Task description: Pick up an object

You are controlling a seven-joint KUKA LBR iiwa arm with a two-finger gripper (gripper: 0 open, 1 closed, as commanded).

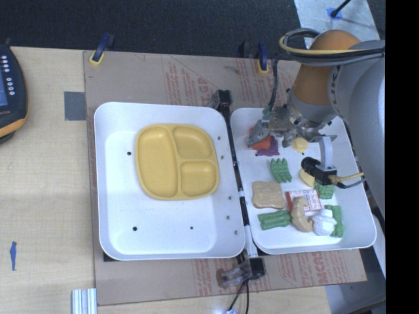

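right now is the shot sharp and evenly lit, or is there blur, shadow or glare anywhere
In the camera view the light is soft and fairly even; the yellow tray in the left bin is crisp, with faint shading along that bin's left wall. The small items in the right bin look soft and hard to identify. The gripper is murky against the arm, and the floor beyond the bench is dark.

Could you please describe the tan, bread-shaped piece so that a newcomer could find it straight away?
Start at the right-hand shallow white bin, the one crowded with small toy foods. Along its left side, about halfway down, lies the flat tan bread-slice-shaped piece, just below a small ribbed green piece. It is the one broad, flat, pale brown thing there; its nearest neighbours are green.
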